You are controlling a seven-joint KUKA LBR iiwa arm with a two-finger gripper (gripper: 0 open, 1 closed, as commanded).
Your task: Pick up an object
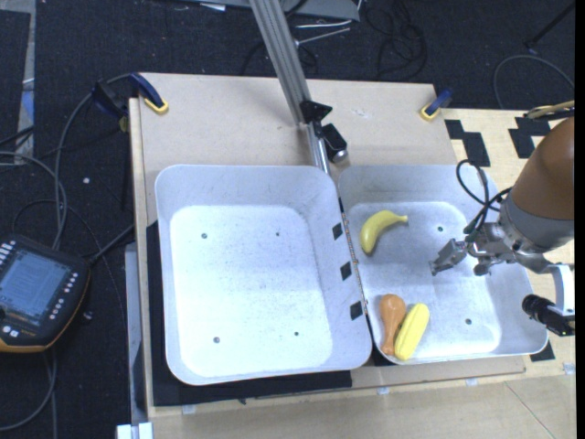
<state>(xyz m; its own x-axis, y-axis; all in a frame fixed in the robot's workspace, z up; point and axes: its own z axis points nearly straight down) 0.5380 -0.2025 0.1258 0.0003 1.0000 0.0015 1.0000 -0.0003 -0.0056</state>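
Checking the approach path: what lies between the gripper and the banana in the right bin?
Nothing: in the camera view, only bare white bin floor separates the gripper from the banana.

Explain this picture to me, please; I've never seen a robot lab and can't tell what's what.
A camera fixed above a bench looks down at a slant. The grey robot arm with an orange upper part reaches in from the right; its metal two-finger gripper hangs over the right shallow white bin, with nothing visibly held. In that bin lie a curved yellow banana, a small orange gourd-shaped toy and a yellow corn-like piece, these two side by side. The left shallow white bin sits alongside.
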